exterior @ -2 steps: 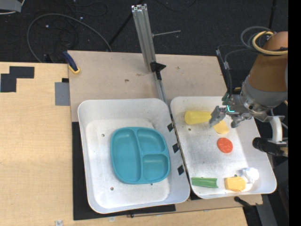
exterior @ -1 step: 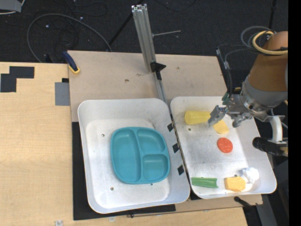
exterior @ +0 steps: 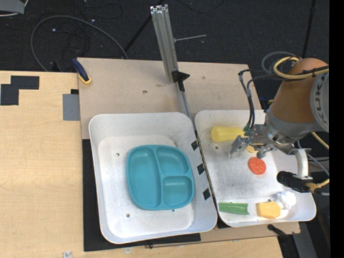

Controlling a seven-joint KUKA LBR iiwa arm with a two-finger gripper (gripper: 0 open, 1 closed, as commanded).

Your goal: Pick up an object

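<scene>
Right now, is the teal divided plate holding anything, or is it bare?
Bare. The teal divided plate lies flat in the left bin, and all three compartments show plain teal. The tool is over the right bin.

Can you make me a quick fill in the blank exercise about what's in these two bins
1. The teal divided tray lies in the ____ bin.
2. The round orange object lies in the ____ bin.
3. The green object lies beside a ____ block near the right bin's front edge.
4. The gripper hovers beside the ____ cup-like object.

Missing words: left; right; yellow; yellow
</scene>
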